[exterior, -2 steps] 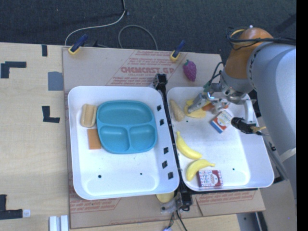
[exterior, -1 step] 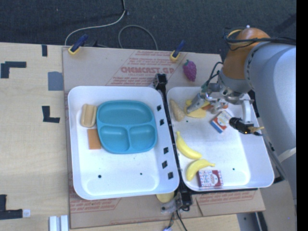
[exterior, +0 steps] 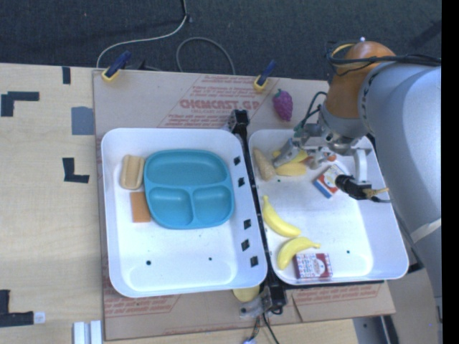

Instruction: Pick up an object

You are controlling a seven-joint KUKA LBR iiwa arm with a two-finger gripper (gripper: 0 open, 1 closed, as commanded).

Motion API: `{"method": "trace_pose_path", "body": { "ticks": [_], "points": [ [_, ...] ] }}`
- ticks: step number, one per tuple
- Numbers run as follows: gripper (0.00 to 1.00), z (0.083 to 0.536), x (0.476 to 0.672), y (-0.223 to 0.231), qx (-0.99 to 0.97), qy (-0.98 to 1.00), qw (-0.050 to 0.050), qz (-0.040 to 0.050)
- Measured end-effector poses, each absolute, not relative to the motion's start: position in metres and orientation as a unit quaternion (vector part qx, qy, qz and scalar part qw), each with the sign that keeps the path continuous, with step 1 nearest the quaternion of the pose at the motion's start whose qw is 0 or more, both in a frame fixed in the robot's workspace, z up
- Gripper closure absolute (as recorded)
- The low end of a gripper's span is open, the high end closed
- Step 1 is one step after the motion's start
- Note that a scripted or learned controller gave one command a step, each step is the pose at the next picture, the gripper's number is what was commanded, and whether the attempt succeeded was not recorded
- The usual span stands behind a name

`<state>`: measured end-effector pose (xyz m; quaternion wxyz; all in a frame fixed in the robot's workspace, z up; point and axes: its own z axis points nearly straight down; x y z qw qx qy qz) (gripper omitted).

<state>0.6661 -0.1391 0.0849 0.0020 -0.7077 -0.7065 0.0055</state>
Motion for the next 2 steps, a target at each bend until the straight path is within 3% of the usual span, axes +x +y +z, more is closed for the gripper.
{"method": "trace_pose_path", "body": {
  "ticks": [1, 2],
  "points": [
    [0.0, 0.085, 0.667, -0.161, -0.707, -0.707, 0.007, 0.0023],
    [0.0, 0.085, 0.666, -0.121, -0.707, -0.707, 0.002, 0.0049]
  ]
}}
